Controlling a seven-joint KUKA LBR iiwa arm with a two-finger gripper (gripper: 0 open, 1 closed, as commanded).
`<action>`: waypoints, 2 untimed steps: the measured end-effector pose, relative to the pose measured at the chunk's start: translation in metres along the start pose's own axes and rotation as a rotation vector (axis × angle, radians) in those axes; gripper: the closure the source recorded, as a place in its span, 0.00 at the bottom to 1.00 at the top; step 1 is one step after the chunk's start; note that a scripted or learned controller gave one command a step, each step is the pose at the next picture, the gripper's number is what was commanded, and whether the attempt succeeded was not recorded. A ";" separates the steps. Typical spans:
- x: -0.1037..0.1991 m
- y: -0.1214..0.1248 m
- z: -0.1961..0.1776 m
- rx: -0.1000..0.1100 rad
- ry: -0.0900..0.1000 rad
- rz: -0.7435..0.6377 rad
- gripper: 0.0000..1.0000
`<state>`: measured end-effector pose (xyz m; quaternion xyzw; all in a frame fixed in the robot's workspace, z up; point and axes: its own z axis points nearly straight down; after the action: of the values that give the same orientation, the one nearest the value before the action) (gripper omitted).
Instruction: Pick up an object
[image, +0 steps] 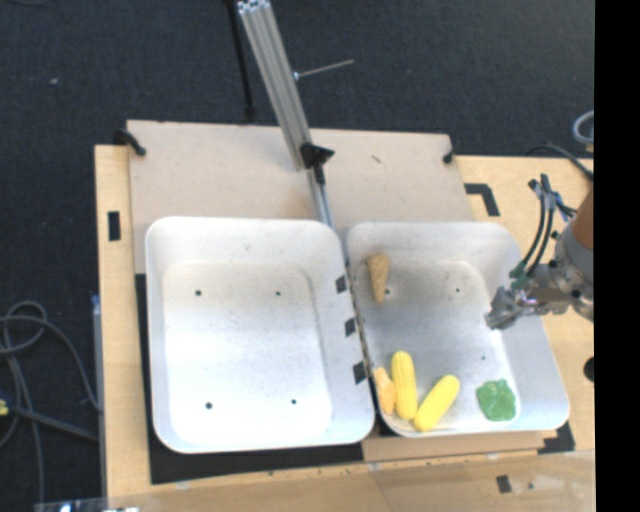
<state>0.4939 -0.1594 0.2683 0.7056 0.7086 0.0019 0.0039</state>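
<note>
The pincer (503, 312) is seen with its state untellable; a green lump (496, 399) lies just below, two corn cobs (420, 393) down-left.

Two bins side by side, left bin (250, 330), right bin (450, 240) holding four objects, end effector (503, 312) over its right edge

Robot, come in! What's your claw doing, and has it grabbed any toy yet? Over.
Gripper over right bin's right edge, nothing seen in it. Yellow corn, yellow piece, green lump, tan cone lying loose. Nothing blocking.
</note>
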 end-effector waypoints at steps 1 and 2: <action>0.053 0.027 -0.005 0.005 0.004 -0.004 1.00; 0.094 0.044 -0.007 0.006 0.003 -0.002 1.00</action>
<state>0.5378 -0.0651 0.2755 0.7050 0.7092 0.0008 0.0009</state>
